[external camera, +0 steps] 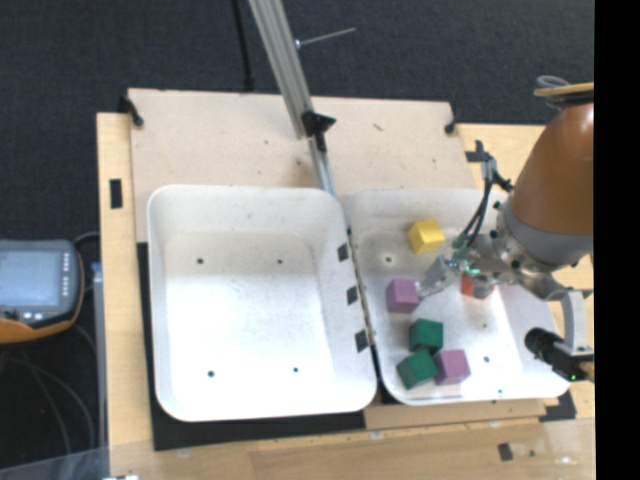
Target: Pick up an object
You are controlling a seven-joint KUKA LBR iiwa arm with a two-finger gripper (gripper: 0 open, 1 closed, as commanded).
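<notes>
Your arm (555, 183) comes in from the right and hangs over the right bin (385, 218), with the gripper (447, 271) low near the bin's middle. You can't tell whether the tool is apart or together; the tip is too small and blurred, and nothing shows clamped in it. A small red-orange bit (467, 286) sits right by the tip, unclear what it is.

All blocks lie in the right bin. The yellow block (426, 235) is toward the far edge, near the tip. One purple block (402, 295) sits near the left wall, just beside the tip. Two green blocks (426, 334) (416, 369) lie toward the near edge, touching or nearly so. A second purple block (452, 365) is against the nearer green one.

The left bin (170, 218) sits alongside, touching the right bin.
</notes>
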